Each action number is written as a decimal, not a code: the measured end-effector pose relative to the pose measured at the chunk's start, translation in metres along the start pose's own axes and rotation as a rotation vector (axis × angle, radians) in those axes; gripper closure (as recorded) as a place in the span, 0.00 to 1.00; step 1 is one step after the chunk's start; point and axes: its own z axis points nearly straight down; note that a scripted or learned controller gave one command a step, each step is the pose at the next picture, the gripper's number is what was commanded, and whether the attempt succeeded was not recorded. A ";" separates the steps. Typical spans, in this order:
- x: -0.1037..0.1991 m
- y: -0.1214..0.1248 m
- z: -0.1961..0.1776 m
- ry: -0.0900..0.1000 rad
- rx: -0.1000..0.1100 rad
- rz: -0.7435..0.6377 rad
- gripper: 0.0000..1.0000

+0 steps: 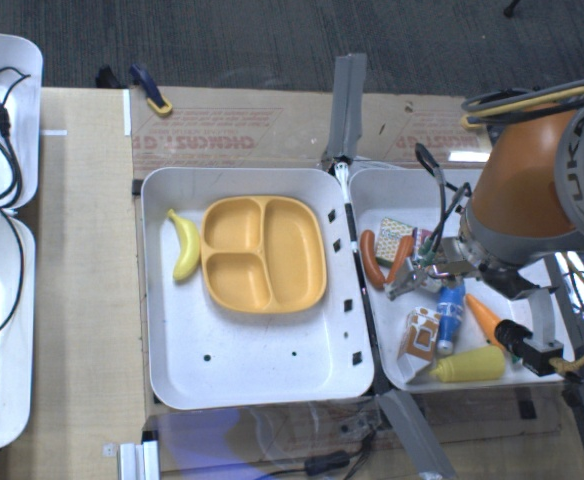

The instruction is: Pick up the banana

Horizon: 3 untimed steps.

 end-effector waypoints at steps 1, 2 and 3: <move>-0.052 -0.026 0.052 0.001 0.002 0.032 0.00; -0.112 -0.035 0.068 0.001 0.000 -0.212 0.00; -0.069 -0.019 0.086 -0.026 -0.035 -0.399 0.00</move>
